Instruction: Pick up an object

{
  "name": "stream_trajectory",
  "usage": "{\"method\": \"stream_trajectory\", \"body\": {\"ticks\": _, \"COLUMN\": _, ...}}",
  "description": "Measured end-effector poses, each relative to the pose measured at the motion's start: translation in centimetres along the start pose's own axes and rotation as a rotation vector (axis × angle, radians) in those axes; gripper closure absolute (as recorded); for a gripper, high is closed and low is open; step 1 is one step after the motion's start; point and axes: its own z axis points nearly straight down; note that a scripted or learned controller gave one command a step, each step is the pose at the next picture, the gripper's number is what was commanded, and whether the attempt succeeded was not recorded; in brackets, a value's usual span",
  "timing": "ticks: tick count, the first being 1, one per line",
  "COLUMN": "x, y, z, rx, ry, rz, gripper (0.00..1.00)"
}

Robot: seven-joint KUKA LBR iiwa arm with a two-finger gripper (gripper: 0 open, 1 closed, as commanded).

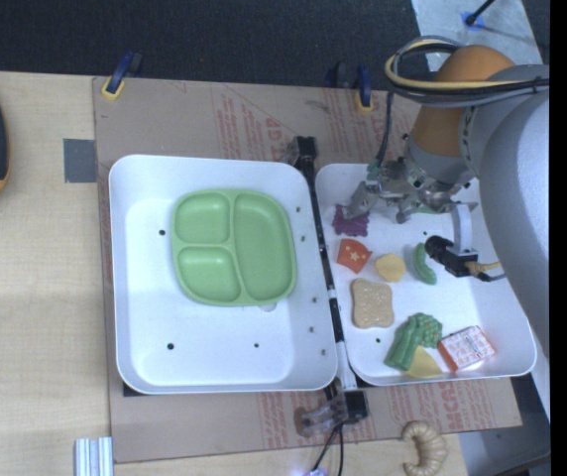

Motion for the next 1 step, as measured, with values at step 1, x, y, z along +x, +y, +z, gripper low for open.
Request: {"method": "stream_trajectory", "body": {"ticks": 1, "x": -5.19, "y": -8.71, "z": 0.29, "rx": 0.001, "ry": 0.001, "rz": 0.005, "gripper": 0.0}}
